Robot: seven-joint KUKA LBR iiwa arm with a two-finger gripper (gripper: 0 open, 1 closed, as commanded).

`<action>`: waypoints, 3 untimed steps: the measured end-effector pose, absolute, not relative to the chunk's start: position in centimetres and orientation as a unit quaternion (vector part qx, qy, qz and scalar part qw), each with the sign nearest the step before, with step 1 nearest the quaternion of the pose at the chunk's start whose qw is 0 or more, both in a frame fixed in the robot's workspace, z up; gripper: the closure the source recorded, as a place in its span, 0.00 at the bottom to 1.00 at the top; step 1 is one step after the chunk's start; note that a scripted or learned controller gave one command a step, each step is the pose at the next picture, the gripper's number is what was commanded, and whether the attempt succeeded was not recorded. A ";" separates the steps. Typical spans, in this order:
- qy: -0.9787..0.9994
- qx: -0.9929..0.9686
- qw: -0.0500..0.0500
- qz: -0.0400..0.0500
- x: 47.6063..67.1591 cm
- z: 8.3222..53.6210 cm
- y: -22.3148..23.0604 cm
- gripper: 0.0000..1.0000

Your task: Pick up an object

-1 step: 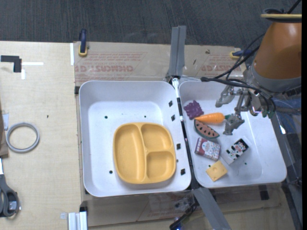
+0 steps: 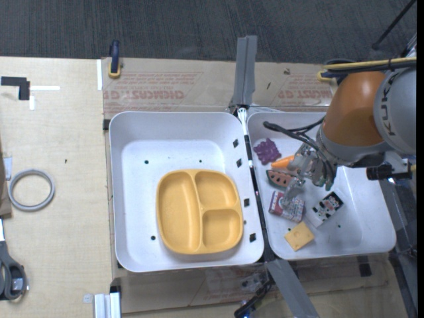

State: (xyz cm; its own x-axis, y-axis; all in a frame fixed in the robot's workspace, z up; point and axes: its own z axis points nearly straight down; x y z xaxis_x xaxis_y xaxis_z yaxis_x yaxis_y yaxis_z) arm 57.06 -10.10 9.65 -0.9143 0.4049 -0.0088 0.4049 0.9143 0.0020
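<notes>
Inside left bin (image 2: 126, 177): yellow tray (image 2: 199, 211); right bin (image 2: 371, 237): small objects (image 2: 286, 206).

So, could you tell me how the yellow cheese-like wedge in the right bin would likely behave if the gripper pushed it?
The yellow wedge lies flat on the right bin floor, so it would probably slide rather than roll or tip. It looks small and thin, so likely light. Nothing touches it, so it should move freely.

Single fixed camera above the bench (image 2: 53, 131), looking down at a slant; both white bins (image 2: 126, 197) in frame; arm (image 2: 371, 111) enters from right.
</notes>
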 end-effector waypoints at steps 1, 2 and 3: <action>0.918 0.396 0.006 0.001 62.1 9.7 -10.1 0.00; 0.919 0.394 0.006 0.001 62.2 10.8 -10.0 1.00; 0.877 0.481 0.001 -0.001 56.2 19.2 -7.0 1.00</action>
State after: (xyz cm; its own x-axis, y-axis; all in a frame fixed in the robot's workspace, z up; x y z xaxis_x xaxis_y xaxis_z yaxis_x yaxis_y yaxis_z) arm 56.20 -7.03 19.15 -0.5369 0.8436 -0.0017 0.8436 0.5369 -0.0006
